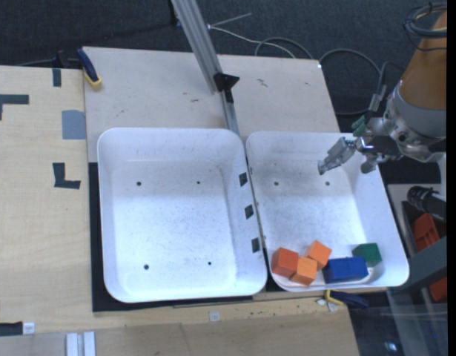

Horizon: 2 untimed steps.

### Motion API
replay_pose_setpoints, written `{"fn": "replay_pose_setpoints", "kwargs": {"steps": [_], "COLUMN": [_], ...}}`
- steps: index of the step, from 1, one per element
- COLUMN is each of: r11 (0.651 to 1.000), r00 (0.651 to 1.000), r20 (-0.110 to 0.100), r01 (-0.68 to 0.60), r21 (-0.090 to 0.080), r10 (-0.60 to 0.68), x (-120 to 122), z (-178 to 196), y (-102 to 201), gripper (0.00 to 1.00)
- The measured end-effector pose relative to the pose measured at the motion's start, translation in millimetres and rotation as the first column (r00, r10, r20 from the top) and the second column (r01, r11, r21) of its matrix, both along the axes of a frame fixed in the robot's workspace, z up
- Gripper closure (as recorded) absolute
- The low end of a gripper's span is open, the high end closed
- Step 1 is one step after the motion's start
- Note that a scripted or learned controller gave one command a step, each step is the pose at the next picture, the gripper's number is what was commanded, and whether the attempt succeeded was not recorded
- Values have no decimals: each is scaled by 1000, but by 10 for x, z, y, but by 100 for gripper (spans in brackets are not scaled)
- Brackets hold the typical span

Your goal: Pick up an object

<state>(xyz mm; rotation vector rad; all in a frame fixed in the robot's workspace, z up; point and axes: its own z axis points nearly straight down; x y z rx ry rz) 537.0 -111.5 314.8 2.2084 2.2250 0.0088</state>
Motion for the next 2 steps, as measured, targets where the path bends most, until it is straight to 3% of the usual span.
{"fn": "replay_pose_setpoints", "kwargs": {"steps": [1,2], "r11": [1000,1000], "r00": [1000,1000], "r20": [-15,-13], "r01": [11,8], "r21": [0,0], "r10": [-11,-8], "x": [-289,45], "z": [-497,-923], "y": [-335,-547], "gripper": [0,0]}}
